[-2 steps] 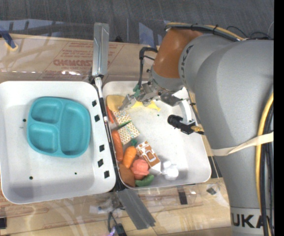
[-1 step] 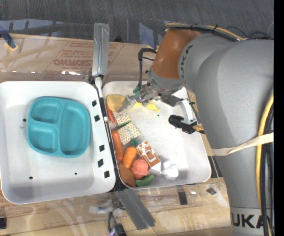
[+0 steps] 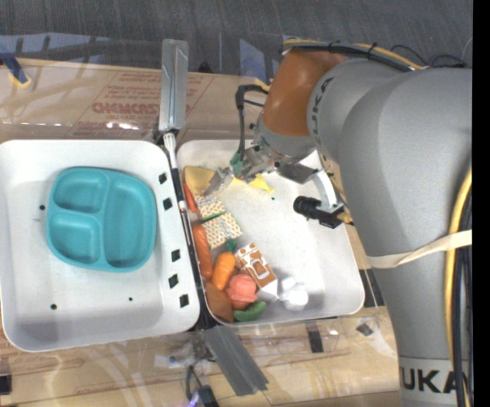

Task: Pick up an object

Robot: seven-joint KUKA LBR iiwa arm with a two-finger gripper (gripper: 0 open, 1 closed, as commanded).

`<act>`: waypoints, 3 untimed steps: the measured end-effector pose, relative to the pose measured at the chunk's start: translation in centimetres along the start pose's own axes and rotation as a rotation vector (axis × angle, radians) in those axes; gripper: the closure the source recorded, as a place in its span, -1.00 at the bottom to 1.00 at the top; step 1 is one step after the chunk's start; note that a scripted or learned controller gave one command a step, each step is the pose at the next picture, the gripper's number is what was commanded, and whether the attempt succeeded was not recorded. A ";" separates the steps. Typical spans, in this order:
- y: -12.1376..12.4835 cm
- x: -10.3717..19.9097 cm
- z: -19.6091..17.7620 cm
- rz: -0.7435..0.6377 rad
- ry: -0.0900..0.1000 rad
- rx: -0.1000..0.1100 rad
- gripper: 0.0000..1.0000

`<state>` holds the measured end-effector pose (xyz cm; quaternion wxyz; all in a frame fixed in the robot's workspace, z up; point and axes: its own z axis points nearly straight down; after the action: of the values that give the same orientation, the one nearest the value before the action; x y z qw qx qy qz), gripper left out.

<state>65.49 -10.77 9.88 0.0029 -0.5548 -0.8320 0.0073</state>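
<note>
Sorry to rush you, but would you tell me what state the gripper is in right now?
Gripper: low over the far end of the right bin; cannot be told whether open or closed.

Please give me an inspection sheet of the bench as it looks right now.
Surface: two white bins side by side, left bin and right bin, on a bench with cardboard behind them.
Job's things: toy foods heaped along the right bin's left wall, among them a carrot and a pink round piece.
Clutter: a teal divided plate in the left bin.
Grippers: gripper low over the right bin's far end; finger state unclear.
Cables: black cable looped by the wrist.
Surroundings: grey ribbed floor.
</note>
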 end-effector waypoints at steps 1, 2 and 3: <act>-7.2 3.4 -2.7 -0.027 0.004 -0.014 -1.00; -13.6 4.7 0.9 -0.046 0.003 -0.015 -1.00; -13.5 4.7 -0.1 -0.048 0.003 -0.016 1.00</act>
<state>51.20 -11.66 10.18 -0.0003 -0.5349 -0.8449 -0.0003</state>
